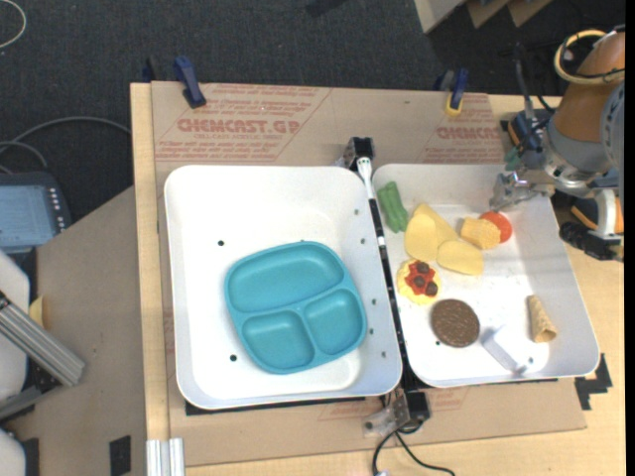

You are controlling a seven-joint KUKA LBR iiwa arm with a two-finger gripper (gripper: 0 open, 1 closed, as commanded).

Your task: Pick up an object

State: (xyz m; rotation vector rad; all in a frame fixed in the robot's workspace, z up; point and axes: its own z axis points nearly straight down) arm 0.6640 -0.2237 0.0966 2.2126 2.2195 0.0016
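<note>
Arm poised at the far edge of the right bin, food toys scattered below it.

Nearest lay a brown cookie (455,322) and cone (540,317) in the right bin (571,296); the left bin (198,266) held a teal tray (294,306). Farther back, yellow pieces (429,232) and a tomato (499,226) sat just beside the gripper (513,184); I could not tell its grip state.

Dark carpet floor (248,28) runs all around the cardboard-topped bench (248,127). Blue clamps (189,80) pin the bench's far edge, and cables (60,132) trail off to its left.
</note>
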